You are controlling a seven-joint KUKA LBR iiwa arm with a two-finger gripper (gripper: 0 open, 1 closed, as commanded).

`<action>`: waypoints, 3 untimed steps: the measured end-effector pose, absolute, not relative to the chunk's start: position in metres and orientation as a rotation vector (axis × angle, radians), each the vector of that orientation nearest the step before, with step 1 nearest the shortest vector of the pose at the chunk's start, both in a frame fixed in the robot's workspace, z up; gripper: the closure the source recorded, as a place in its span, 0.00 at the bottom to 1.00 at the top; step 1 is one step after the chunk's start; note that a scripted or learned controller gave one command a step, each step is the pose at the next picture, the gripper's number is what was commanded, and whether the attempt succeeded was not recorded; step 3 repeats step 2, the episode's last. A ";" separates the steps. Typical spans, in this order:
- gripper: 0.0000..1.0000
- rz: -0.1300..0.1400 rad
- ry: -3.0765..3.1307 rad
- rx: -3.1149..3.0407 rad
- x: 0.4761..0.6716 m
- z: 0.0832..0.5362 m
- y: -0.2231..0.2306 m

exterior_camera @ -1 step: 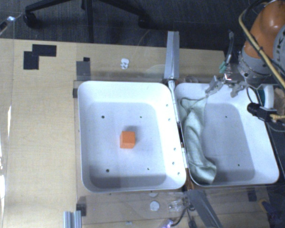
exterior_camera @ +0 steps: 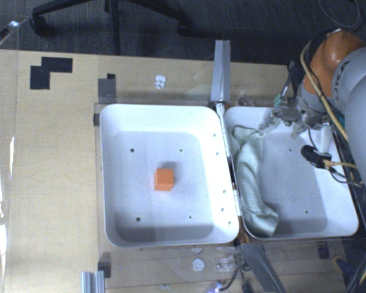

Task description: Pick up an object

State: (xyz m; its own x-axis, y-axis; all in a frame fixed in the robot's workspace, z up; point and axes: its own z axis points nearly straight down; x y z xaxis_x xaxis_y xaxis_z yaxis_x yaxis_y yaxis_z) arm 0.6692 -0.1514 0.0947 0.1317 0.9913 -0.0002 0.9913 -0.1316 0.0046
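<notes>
Orange cube [exterior_camera: 164, 179] sits mid left bin [exterior_camera: 119, 224]. Grey cloth [exterior_camera: 251, 182] lies in right bin [exterior_camera: 338, 224]. End effector [exterior_camera: 279, 116] touches cloth's top end; can't tell its state.

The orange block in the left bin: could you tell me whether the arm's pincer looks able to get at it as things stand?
Probably yes. The orange block lies alone on the left bin floor, with nothing on or beside it. The pincer hangs over the right bin, near the grey cloth, and would need to cross the divider.
</notes>
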 end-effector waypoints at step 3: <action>1.00 0.001 1.621 2.689 0.670 0.185 -0.142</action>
